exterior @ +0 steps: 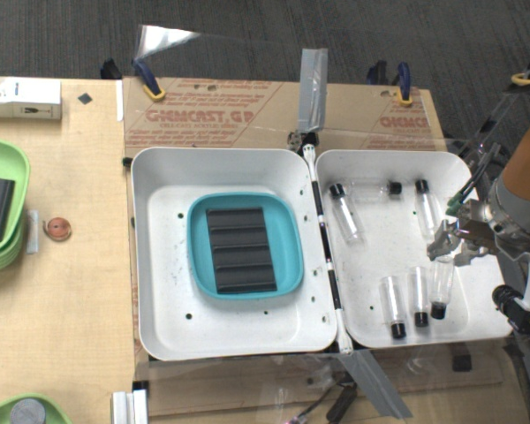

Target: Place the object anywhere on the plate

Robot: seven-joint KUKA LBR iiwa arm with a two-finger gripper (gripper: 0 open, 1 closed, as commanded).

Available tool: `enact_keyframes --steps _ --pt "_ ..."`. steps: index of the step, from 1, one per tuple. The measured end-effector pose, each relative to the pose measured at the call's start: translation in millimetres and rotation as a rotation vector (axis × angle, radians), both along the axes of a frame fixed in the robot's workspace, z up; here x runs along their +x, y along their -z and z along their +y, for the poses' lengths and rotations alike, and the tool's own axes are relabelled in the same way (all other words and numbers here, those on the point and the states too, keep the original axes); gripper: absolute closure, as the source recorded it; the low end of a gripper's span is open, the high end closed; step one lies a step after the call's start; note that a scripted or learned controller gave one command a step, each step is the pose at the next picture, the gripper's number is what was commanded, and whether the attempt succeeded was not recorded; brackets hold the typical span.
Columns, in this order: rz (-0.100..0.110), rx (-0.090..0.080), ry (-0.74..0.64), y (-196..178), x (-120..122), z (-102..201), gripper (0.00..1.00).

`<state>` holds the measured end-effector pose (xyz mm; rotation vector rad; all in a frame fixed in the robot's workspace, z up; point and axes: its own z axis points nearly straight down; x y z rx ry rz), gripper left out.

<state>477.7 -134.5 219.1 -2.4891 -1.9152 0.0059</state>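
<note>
Several clear tubes with black caps lie in the right bin [371, 263]. One tube [344, 212] lies at the upper left, another tube [424, 206] at the upper right, and three lie near the front, among them a tube [391, 307]. The teal plate [287, 237] sits in the left bin [159, 237] and holds a dark ridged insert [240, 250]. My gripper [448, 241] hangs low over the right side of the right bin, just above the rightmost front tube [439, 291]. Whether it touches that tube is unclear.
A green tray [4, 237] and a small round orange piece [58, 229] rest on the wooden bench at the left. Cardboard [212, 113], held by clamps, lies behind the bins. A white box [22, 100] sits at the far left.
</note>
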Motion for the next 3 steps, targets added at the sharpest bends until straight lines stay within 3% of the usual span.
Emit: enact_keyframes --steps 1,2,3 --pt "0.0 0.0 0.0 -0.1 0.0 0.0 0.0" --pt "0.0 -0.001 0.063 -61.3 15.9 -28.3 0.0" --pt "0.0 -0.001 0.119 -167.5 54.6 -65.2 0.0"
